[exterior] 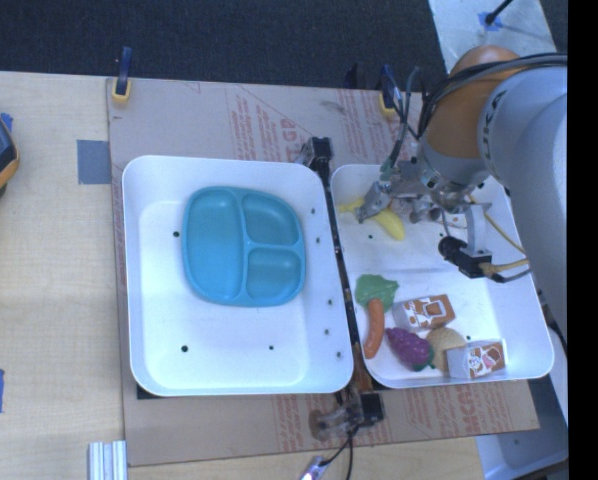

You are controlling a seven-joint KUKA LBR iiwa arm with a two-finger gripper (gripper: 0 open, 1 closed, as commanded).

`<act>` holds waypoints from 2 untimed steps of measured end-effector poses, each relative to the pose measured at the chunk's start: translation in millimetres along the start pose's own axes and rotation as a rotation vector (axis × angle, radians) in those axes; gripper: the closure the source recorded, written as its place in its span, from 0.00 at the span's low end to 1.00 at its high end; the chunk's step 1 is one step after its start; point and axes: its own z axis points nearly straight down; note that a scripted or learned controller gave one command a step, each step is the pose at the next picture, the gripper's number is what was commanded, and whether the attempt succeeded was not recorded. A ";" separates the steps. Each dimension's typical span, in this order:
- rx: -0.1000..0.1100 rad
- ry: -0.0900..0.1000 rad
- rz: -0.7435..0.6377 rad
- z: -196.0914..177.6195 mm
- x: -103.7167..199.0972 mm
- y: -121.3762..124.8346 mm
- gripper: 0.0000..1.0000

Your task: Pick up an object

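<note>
The gripper point(379, 206) hangs over a banana point(388, 224) in the right bin point(519, 298); a blue plate point(244, 245) lies in the left bin point(154, 268).

- One fixed camera looks down from above the bench point(49, 298) at a slant, not straight overhead.
- It stands far enough off to take in both white bins whole: the left bin point(149, 268) and the right bin point(509, 298), side by side mid-frame.
- The far bench edge and dark floor point(229, 13) lie along the top.
- The arm point(524, 118) enters from the right.
</note>
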 end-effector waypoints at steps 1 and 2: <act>0.001 0.000 -0.001 0.0 2.7 -0.1 0.00; -0.003 0.000 0.004 -0.2 -9.1 0.2 0.00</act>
